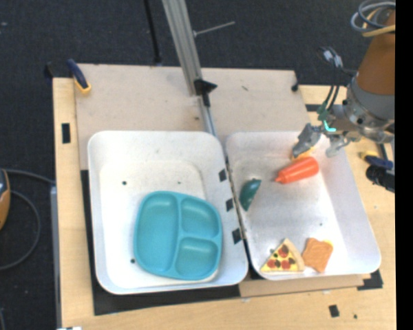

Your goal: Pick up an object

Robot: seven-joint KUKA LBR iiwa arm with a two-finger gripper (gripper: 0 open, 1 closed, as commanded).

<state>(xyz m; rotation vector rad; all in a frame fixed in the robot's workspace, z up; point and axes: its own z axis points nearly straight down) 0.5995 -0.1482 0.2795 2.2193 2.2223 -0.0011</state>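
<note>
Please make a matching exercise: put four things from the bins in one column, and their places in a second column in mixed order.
Things:
1. tray
2. carrot
3. pizza slice
4. teal piece

Places:
A. right bin, near front edge
B. left bin
C. right bin, by the divider
D. right bin, just below the gripper

Pairs: 1-B, 2-D, 3-A, 4-C

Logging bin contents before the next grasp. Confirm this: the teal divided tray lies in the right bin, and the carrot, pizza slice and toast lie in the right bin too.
One thing is wrong: the teal divided tray lies in the left bin, not the right bin, as the camera view shows. The carrot, pizza slice and toast do lie in the right bin.
</note>
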